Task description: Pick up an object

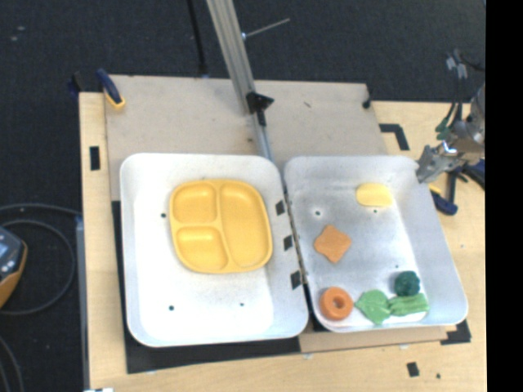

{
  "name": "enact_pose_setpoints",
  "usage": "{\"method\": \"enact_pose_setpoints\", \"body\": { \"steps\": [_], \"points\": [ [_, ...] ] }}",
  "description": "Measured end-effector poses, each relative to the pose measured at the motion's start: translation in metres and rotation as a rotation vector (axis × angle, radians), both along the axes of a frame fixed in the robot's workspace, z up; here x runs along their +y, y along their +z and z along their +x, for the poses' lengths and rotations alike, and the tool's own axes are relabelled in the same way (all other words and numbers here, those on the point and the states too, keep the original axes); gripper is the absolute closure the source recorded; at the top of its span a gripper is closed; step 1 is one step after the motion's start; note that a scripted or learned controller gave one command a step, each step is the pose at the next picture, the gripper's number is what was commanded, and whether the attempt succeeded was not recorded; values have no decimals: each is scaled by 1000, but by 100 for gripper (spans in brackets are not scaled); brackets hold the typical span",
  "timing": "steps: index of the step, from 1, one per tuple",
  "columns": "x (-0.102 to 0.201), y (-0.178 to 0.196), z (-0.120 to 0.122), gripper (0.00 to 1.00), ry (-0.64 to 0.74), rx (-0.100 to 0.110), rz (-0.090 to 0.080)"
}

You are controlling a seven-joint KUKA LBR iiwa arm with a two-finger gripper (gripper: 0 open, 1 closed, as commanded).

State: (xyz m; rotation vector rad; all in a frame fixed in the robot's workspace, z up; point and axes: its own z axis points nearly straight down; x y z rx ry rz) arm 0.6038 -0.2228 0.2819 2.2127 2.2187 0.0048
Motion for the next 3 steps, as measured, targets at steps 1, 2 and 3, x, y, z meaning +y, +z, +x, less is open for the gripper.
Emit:
{"method": "enact_pose_setpoints", "body": {
  "steps": [1,2,3],
  "points": [
    [48,-13,-7,100,3,7,3],
    [99,-9,-13,100,4,7,4],
    [150,-14,-38,100,3,8,3]
  ]
}}
